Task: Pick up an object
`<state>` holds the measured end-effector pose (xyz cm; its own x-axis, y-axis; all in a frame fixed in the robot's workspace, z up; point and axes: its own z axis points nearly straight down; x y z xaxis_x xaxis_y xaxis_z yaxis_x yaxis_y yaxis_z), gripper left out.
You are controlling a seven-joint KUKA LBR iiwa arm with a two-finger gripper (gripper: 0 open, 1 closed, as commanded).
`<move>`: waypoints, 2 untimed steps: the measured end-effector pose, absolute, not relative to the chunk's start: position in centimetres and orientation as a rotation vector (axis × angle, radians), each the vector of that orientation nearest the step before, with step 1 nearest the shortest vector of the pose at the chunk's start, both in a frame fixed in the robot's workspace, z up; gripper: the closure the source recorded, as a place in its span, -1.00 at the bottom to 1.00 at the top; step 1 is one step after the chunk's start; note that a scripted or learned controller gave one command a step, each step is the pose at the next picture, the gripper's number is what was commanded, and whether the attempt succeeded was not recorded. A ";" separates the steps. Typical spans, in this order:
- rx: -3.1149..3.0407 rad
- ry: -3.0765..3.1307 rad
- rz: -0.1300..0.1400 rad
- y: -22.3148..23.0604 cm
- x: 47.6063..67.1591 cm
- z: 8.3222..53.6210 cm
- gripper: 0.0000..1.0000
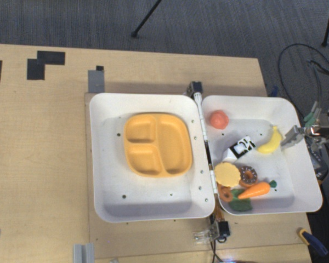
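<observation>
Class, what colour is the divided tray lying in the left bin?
Yellow-orange all over: the divided tray, seen in the camera view, with three compartments.

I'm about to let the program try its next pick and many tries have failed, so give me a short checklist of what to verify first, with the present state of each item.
1. Gripper is over the right bin, at its right wall: ok.
2. Gripper carries nothing: cannot tell.
3. Nearest target, the banana, lies apart from the other items: ok.
4. Red ball sits alone near the bin's top left: ok.
5. Carrot, yellow disc and donut are crowded together at the bin's lower left: not ok for a clean pick.
6. Yellow tray fills the middle of the left bin: ok.
</observation>
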<state>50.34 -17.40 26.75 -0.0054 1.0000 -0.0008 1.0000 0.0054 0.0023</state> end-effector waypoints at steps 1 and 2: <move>2.304 2.133 0.003 -18.4 58.5 9.4 -1.00; 2.225 2.204 0.014 -13.9 62.7 8.9 -1.00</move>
<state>62.71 -13.92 8.88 0.0093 1.0000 -0.0005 0.9999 -0.0093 0.0128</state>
